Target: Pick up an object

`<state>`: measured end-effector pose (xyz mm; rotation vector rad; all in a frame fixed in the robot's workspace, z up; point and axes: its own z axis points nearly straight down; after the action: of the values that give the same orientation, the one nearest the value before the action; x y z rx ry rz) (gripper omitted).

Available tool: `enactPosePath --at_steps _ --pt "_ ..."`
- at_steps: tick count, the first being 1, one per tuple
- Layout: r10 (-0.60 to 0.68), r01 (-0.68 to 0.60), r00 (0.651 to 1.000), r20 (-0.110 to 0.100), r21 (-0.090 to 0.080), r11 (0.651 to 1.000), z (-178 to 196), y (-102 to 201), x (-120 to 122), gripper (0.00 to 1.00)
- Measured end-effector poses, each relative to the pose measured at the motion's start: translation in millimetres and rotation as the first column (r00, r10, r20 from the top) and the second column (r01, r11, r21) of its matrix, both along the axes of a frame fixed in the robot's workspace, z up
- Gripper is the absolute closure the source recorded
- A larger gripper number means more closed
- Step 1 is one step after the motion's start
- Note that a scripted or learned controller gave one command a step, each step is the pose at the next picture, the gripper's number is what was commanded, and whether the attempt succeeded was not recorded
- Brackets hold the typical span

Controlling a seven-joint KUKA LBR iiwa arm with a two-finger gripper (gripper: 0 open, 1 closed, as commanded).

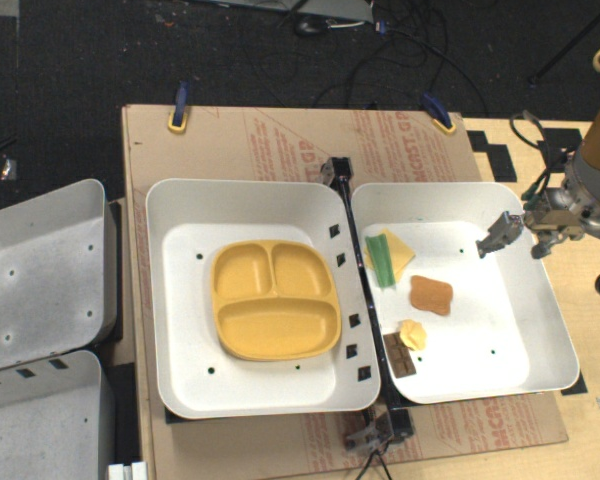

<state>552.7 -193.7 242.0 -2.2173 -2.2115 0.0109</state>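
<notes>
Over the right bin's (540,368) far right rim, the gripper (516,234) hangs open, holding nothing; bare floor lies beside the sponge (430,294).

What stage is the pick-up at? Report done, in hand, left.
Done: nothing lifted. The sponge, the orange block and the small yellow piece all lie on the floor of the right bin.
In hand: the pincer hangs over that bin's upper right edge with nothing between its fingers.
Left: move over an object, lower, close and lift.
</notes>
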Motion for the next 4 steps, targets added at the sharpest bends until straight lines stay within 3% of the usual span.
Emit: enactPosePath --at_steps 1,4 --pt "0.003 -0.003 1.000 0.012 -0.003 1.000 6.8 0.6 2.6 0.00" --pt "0.002 -0.002 1.000 0.009 -0.002 1.000 -144.7 14.6 6.7 0.00"
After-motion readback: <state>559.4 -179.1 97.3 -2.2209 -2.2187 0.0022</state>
